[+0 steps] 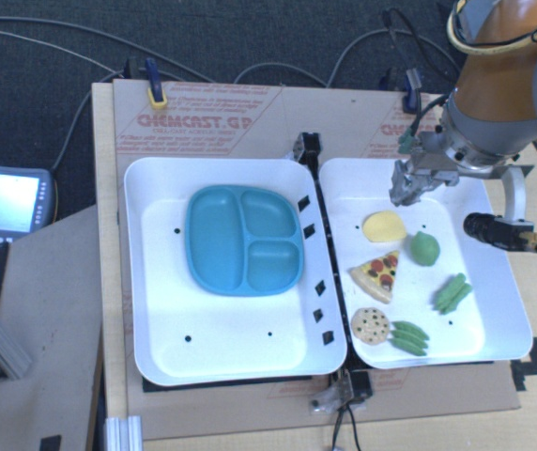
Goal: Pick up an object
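While the arm reaches in from the right side of the camera view, the gripper (406, 194) hangs over the upper part of the right bin (508, 332), just above and beside the yellow piece (383, 225). No object is visible between the gripper's tips, so nothing is held; whether it is released or clenched cannot be told from this angle. The candidate objects all lie in the right bin: the yellow piece nearest the gripper, a round green piece (424, 248) just to its right, a pizza slice (375, 277) below it, a cookie (370, 325) near the lower rim, a green pod (409, 336) beside the cookie, and a second green pod (452, 292) toward the right wall. The left bin (151, 336) holds a blue divided plate (244, 241), well apart from the gripper. By judgement, the step in hand is the approach: the task's pick is not yet made and no object is lifted. The next move calls for choosing one target, most plausibly the yellow piece, centring the gripper over it, descending until the tips straddle it, closing, and raising it. The yellow piece and the round green piece lie near each other, so an off-centre descent could nudge the neighbour. The yellow piece looks low and flat, which could make a firm grasp difficult.
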{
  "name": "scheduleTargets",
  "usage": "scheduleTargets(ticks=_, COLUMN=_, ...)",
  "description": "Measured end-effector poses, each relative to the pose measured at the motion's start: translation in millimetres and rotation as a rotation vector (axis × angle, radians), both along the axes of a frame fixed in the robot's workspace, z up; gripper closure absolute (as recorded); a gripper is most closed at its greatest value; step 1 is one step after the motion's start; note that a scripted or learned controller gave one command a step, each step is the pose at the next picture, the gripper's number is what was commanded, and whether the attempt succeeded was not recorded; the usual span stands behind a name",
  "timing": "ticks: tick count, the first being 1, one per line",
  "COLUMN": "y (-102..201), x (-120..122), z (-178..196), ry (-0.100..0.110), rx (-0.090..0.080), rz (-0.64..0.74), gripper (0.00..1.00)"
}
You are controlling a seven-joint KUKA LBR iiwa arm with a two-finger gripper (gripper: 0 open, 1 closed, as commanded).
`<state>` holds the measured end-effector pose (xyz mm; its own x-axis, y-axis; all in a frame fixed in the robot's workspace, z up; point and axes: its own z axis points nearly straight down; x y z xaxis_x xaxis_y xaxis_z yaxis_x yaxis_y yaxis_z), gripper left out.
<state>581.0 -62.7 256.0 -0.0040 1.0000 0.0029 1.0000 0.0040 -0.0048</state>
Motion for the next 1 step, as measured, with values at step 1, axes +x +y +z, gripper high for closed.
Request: scheduleTargets(ticks=1, y=54.3, x=-11.2, z=-7.9, ry=-0.001, rx=0.0, rz=0.001, gripper=1.0)
